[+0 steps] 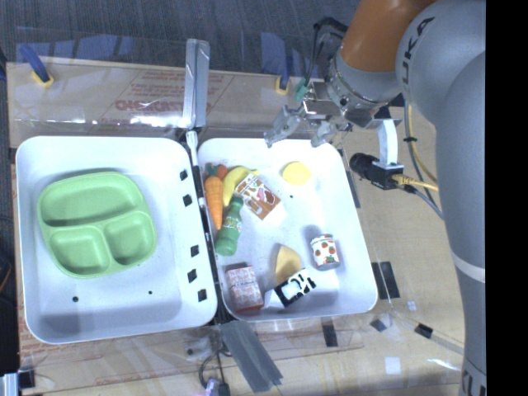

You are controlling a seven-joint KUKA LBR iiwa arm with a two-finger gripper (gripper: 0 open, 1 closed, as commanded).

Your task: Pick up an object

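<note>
On the bench, the right bin (351,221) held toys, and the gripper (299,130), fingers spread wide and empty, hovered over its far edge near a small yellow round piece (296,172), probably light, hard and slippery, best pinched across its middle.

2 white bins (33,221). Left bin held 1 green divided tray (95,221). Right bin held 9 items: 1 carrot (214,198), 1 banana (237,177), 1 green bottle (228,229), 1 yellow disc (296,172), 5 others.
</note>
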